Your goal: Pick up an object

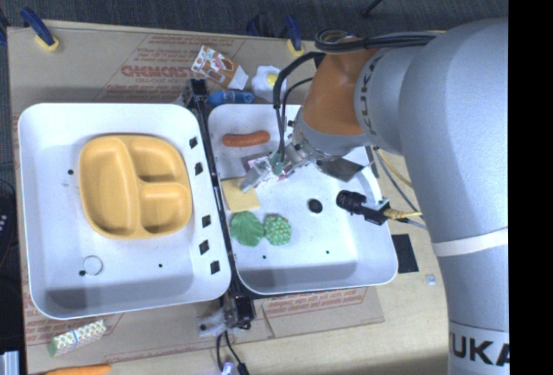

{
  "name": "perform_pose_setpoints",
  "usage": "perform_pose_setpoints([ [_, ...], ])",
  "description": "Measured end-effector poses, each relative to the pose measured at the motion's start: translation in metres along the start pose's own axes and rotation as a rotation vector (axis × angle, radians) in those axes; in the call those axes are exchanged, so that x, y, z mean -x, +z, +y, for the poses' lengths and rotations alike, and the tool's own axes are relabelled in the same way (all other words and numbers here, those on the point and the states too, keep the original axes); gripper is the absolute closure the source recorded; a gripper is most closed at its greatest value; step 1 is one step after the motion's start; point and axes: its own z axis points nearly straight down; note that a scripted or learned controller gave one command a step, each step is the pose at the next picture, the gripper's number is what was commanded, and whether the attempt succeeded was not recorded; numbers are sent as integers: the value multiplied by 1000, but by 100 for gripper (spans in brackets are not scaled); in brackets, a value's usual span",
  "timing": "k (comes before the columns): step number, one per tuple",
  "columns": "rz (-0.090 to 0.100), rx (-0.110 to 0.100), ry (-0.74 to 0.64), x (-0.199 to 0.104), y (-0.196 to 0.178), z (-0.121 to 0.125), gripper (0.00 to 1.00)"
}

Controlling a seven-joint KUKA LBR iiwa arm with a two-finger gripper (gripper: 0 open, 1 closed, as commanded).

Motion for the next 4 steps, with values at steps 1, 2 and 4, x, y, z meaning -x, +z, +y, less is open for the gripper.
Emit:
perform_pose_setpoints([
  [1,-5,11,99,-26,-1,-30,0],
  [2,6,1,386,-15,0,-9,0],
  [4,4,3,381,-14,-11,-9,0],
])
